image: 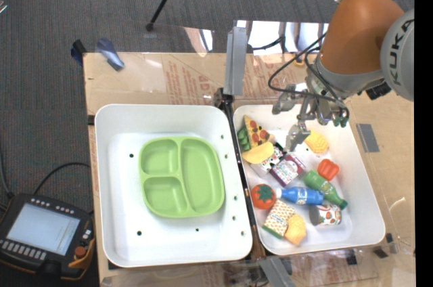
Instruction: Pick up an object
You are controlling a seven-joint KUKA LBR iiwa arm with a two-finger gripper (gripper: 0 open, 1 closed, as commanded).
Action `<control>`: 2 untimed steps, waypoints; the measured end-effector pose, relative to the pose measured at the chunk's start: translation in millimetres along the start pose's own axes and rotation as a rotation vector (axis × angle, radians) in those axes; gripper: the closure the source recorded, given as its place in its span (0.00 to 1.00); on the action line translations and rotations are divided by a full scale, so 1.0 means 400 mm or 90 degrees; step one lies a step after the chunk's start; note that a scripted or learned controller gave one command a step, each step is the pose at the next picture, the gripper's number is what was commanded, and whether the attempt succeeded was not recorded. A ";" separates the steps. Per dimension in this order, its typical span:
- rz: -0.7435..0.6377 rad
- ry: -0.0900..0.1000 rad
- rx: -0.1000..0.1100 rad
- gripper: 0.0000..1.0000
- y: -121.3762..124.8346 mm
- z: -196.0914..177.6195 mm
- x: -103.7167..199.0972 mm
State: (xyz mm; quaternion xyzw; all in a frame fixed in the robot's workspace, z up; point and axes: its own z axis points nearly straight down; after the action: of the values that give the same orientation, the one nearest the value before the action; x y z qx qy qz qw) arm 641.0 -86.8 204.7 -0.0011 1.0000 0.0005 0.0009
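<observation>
In the camera view, the arm is reaching in from the right over the right bin (369,211), and its gripper (295,138) is hanging with its fingers spread open and nothing between them, just above the toys near the bin's upper middle. The toys are lying clustered in that bin: a pizza slice (256,130), a banana (258,153), a tomato (263,195), a blue bottle (302,195), a green bottle (323,185) and a corn cob (316,142), while a green divided plate (181,177) is sitting in the left bin (115,137).
</observation>
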 end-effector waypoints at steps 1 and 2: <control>-0.057 -0.002 0.000 0.00 -0.002 0.285 0.142; 0.125 0.000 0.000 0.00 0.010 0.285 0.107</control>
State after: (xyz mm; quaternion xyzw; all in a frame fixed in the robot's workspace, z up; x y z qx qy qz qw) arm 598.5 -82.7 90.6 0.0967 0.9953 0.0005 0.0005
